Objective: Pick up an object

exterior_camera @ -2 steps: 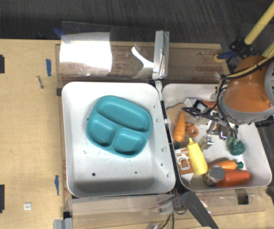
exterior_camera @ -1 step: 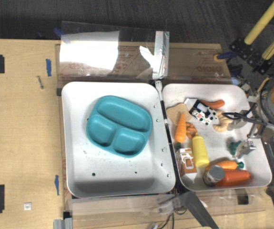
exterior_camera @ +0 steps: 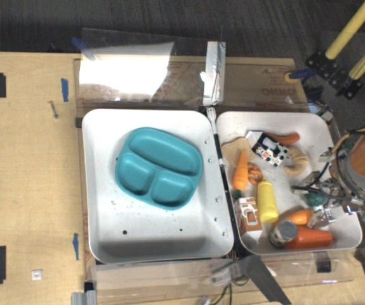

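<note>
Nearest the camera, an orange carrot-shaped toy [exterior_camera: 309, 237] lies along the right white bin's [exterior_camera: 258, 122] front wall, just below the gripper [exterior_camera: 327, 203], whose grip I cannot tell. Farther left, a teal divided plate [exterior_camera: 159, 167].

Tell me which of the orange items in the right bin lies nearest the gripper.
The small orange piece beside the gripper. The carrot lies by the bin's left wall, and the long orange-red one lies farther down along the front wall.
</note>
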Robot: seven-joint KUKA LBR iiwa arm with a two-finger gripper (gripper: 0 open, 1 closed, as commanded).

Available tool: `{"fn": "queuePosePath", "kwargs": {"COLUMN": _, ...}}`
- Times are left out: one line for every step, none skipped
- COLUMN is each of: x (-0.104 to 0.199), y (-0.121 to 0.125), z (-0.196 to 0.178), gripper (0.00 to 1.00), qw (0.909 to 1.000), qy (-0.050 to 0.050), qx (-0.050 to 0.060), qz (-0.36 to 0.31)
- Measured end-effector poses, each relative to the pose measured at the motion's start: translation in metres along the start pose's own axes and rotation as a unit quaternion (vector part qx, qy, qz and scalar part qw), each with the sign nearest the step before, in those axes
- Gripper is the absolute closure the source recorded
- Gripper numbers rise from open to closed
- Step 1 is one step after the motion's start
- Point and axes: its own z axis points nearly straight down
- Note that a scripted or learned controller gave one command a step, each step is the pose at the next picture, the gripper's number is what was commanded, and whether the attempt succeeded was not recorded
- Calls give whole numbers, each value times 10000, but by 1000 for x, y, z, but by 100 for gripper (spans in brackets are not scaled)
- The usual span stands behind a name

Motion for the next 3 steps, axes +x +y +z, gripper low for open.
{"fn": "queuePosePath", "kwargs": {"x": -17, "y": 20, "z": 4, "gripper": 0, "qw": 9916, "qy": 85, "qx": -47, "qz": -1292}}
{"fn": "queuePosePath", "kwargs": {"x": -46, "y": 92, "z": 5, "gripper": 0, "qw": 9851, "qy": 118, "qx": -44, "qz": -1715}}
{"fn": "queuePosePath", "kwargs": {"x": -76, "y": 36, "z": -34, "gripper": 0, "qw": 9251, "qy": 135, "qx": -130, "qz": -3792}}
